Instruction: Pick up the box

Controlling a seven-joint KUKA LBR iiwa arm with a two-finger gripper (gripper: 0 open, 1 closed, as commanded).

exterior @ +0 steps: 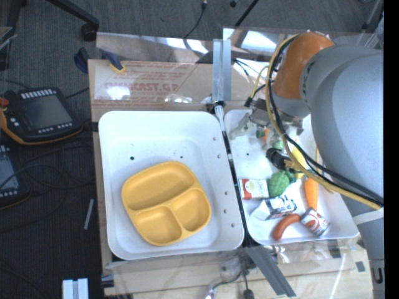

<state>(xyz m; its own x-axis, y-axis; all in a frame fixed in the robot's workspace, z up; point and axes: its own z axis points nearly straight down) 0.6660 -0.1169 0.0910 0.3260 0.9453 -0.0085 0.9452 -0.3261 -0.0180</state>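
box not yet lifted, the whole pick seems left to do
camera view: the red-and-white box [252,189] lies flat in the right bin [248,161], by its left wall, touching the broccoli [278,183]; the gripper [255,125] hangs at the bin's far end, apart from it, claw state impossible to tell.

Faint red print, partly "CAST", on the cardboard [156,86].

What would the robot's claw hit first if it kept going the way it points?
Probably the bare floor of the right bin, since the gripper seems to point down; depth is unclear.
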